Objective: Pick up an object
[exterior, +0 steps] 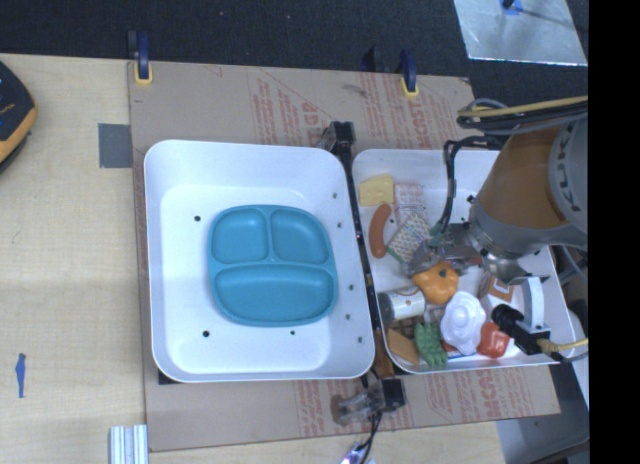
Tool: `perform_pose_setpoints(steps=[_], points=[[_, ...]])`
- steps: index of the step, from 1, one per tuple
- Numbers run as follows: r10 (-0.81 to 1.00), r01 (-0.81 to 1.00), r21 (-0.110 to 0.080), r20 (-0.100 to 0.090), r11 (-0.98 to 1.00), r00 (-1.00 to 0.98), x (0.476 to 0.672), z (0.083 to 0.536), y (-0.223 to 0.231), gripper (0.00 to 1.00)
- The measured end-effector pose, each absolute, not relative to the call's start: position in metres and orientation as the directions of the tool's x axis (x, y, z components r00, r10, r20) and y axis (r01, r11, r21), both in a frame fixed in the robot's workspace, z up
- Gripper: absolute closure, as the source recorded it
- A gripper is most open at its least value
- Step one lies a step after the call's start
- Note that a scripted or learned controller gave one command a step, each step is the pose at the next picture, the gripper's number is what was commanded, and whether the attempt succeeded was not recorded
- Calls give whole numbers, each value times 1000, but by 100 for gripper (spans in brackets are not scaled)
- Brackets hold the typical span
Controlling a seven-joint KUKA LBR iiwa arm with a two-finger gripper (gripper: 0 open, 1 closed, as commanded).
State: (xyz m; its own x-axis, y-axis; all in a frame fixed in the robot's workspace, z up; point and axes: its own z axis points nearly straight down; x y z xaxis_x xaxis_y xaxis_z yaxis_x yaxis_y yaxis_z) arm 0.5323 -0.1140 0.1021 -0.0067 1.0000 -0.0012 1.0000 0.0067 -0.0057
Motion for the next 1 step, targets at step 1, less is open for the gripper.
perform_pose_setpoints(steps=[1], points=[[1000, 1000, 4, 3, 11, -11, 525, 197, -41, 100]])
